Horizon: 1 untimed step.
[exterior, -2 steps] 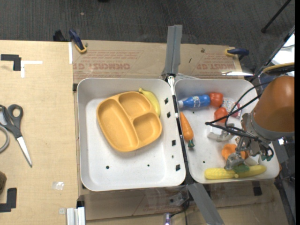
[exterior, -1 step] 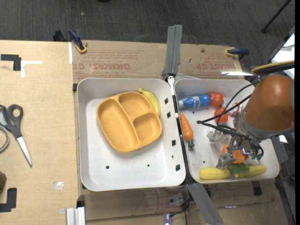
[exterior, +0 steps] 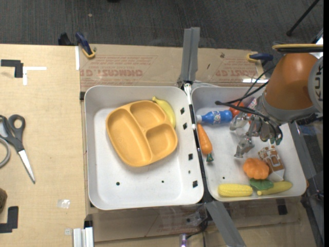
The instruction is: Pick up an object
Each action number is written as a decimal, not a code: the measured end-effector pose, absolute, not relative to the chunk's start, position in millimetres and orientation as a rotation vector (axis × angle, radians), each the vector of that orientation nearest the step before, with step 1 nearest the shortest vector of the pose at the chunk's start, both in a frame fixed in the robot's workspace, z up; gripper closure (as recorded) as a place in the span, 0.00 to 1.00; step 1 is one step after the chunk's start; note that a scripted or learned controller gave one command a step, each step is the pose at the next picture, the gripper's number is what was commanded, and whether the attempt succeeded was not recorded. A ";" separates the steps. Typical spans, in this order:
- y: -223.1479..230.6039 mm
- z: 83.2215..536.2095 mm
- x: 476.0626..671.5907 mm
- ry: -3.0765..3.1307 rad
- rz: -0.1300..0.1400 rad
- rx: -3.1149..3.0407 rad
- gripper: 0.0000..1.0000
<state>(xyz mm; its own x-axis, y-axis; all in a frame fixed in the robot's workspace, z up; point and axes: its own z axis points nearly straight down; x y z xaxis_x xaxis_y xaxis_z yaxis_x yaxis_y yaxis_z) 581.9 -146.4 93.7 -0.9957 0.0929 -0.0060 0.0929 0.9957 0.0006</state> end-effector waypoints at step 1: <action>-134.6 94.1 632.6 3.135 -0.007 0.302 0.00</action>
